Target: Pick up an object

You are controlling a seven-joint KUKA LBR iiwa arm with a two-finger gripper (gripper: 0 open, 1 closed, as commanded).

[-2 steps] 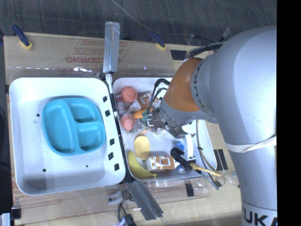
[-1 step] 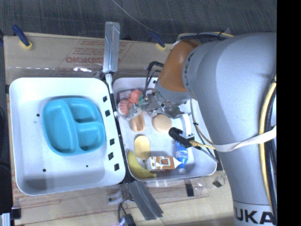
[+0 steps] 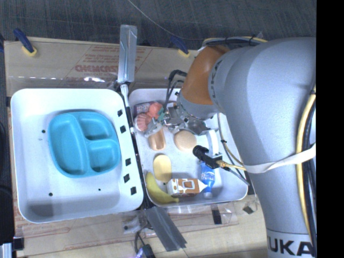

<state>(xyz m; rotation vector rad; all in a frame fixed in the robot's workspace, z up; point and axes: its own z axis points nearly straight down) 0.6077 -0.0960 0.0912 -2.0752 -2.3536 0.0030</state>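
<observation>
Pincer of the grey arm is hanging low in the right shallow white bin, over the reddish round fruits; whether anything is being gripped, I cannot tell. Beside it are lying a tan oval piece, a yellow banana and a small brown carton. A blue divided plastic tray is sitting in the left white bin.

dark carpet floor; cardboard-topped bench
</observation>
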